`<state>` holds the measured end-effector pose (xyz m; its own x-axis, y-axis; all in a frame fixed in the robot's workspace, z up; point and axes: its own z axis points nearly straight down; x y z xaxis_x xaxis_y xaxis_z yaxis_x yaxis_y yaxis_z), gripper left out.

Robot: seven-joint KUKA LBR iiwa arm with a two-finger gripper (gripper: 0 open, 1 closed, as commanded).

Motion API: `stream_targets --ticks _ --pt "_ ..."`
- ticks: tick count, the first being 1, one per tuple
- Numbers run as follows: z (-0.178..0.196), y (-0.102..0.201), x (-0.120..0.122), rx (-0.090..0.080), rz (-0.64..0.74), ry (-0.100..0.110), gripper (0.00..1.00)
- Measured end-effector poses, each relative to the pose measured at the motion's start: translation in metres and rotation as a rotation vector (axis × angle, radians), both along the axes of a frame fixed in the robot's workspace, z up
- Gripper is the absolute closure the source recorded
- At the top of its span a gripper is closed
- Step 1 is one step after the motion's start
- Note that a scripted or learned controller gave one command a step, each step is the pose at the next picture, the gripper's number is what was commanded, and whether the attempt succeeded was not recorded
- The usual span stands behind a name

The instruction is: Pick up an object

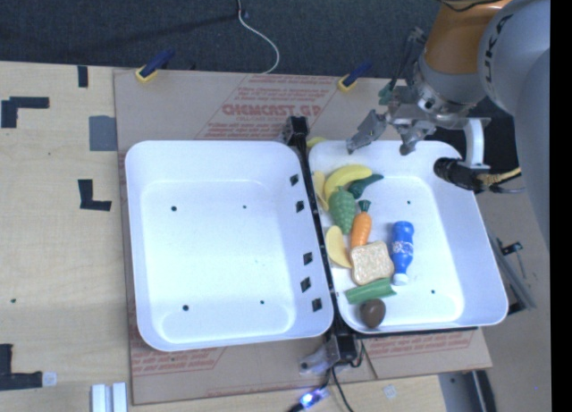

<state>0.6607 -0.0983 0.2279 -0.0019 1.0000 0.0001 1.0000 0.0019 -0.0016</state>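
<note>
My gripper (387,138) hangs open above the far edge of the right bin (456,249), its two grey fingers spread with nothing between them. In that bin's left half lies a cluster of toy food. A yellow banana (342,177) sits nearest the gripper, just below and left of it. Beside it are a green bumpy vegetable (343,209) and an orange carrot (360,227). Further forward lie a blue and white bottle (402,248), a tan cracker square (371,264), a green pod (370,291) and a brown round piece (372,313).
The left bin (214,249) stands beside the right one, joined by a black clip strip (308,222). Both rest on a cardboard sheet (250,106) held by blue and yellow clamps. A thin cable (255,26) hangs at the back.
</note>
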Motion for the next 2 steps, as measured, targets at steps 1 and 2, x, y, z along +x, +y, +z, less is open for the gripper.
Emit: stream_targets --ticks 1,2 --pt "-0.140 -0.029 -0.042 0.002 -0.004 0.016 0.00" --pt "-0.144 -0.003 0.004 -0.001 0.002 -0.002 0.00"
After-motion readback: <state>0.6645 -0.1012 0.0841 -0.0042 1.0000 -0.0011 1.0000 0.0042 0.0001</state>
